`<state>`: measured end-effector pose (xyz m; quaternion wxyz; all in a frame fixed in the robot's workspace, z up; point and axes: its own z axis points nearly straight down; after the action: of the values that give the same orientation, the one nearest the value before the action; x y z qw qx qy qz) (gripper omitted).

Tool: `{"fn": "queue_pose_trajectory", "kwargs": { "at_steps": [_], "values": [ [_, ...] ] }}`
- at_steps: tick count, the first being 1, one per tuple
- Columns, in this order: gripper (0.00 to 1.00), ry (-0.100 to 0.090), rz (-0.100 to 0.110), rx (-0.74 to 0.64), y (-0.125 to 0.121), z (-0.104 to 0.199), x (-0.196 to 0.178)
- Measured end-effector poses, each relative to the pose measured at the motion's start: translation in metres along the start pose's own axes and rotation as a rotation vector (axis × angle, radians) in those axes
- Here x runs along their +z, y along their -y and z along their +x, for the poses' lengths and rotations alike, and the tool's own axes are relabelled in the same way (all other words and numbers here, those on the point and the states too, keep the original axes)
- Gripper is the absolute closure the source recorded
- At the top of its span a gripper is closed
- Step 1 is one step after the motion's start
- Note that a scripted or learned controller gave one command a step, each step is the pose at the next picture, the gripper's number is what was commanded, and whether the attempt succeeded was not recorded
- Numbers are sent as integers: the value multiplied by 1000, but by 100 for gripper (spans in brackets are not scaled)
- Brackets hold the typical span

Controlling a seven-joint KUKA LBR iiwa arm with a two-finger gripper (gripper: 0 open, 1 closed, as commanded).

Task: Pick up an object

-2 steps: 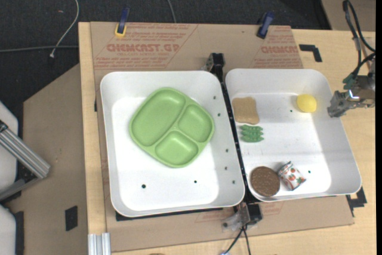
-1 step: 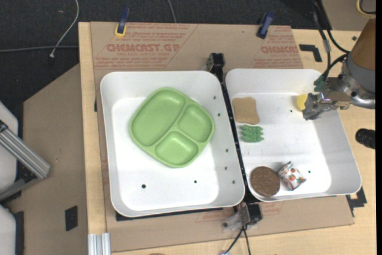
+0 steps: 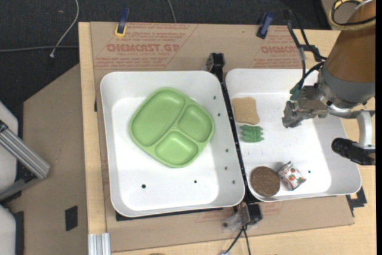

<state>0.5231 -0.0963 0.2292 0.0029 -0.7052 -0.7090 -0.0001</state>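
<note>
1. White plastic, shallow and rounded at the corners, is forming the left bin, and a light green three-compartment plate is lying near its middle, turned at a slant.
2. Sitting at three o'clock from it, touching along the shared black divider, is the right white shallow bin.
3. Lying at the right bin's ten o'clock corner is a flat tan bread-like slice; a small green leafy toy vegetable is resting just beside it at the slice's six o'clock.
4. Sitting at the right bin's seven o'clock edge is a round brown disc, and a small crumpled red-and-white wrapper-like item is lying just beside it at three o'clock.
5. Reaching in from three o'clock, the grey arm with the orange band is hanging its dark two-finger gripper over the right bin's upper middle, at three o'clock from the tan slice and apart from it.
6. Nothing is showing between the fingers; whether they are apart or together I cannot tell.
7. Brown cardboard sheeting is lying under both bins.
</note>
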Motion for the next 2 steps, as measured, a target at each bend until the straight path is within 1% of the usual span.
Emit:
{"fn": "queue_pose_trajectory", "kwargs": {
  "at_steps": [2],
  "values": [
    [100,0,-2,-2,9,114,-15]
  ]
}}
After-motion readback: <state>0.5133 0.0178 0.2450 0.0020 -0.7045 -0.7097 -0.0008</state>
